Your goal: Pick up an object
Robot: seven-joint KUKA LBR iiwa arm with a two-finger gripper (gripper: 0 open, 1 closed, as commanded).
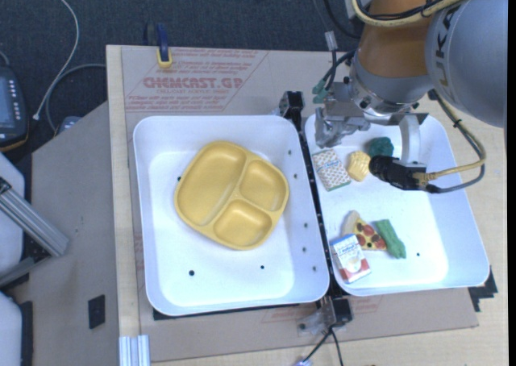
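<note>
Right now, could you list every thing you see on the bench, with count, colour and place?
Bins: 2, white, side by side.
Tray: 1, yellow, three compartments, left bin.
Packet: 1, white patterned, right bin, near gripper.
Corn: 1, yellow, beside packet.
Teal toy: 1, right bin, far side.
Pizza slice: 1, right bin.
Green toy: 1, beside pizza.
Carton: 1, white and red, near corner.
Clamp: 1, yellow, far board edge.
Gripper: 1, grey, above right bin.

Glossy yellow plastic plate in smooth white bin.
</note>
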